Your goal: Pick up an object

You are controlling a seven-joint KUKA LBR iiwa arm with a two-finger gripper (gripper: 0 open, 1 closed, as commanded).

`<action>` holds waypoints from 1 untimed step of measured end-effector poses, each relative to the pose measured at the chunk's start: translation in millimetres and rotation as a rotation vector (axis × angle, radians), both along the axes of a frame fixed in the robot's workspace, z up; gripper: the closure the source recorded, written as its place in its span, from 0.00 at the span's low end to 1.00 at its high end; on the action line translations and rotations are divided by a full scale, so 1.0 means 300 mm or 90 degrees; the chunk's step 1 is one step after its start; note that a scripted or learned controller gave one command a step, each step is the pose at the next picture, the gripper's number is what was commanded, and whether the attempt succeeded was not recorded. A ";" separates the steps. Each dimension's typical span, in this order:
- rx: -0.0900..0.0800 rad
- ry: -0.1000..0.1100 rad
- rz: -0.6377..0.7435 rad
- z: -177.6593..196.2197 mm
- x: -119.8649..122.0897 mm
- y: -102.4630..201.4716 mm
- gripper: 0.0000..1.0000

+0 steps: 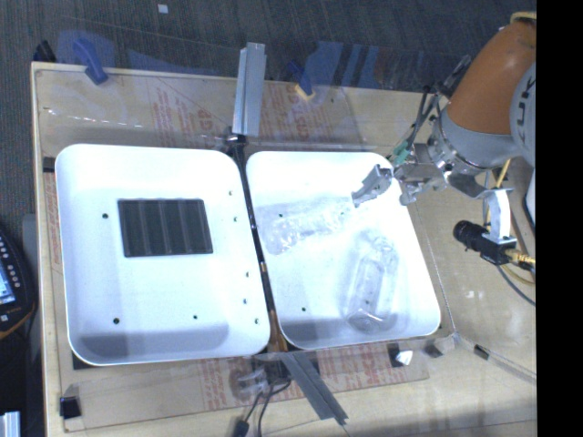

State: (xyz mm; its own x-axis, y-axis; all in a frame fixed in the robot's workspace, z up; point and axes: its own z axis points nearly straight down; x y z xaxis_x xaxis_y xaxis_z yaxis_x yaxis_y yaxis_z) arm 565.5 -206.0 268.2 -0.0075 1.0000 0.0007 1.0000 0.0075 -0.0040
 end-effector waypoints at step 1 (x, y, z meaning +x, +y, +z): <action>0.000 0.000 0.000 0.000 0.000 0.000 0.00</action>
State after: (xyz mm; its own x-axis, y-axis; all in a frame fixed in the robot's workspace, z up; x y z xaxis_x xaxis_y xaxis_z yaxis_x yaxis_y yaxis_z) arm 565.6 -206.0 268.2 -0.0075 1.0000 0.0007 1.0000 0.0075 -0.0040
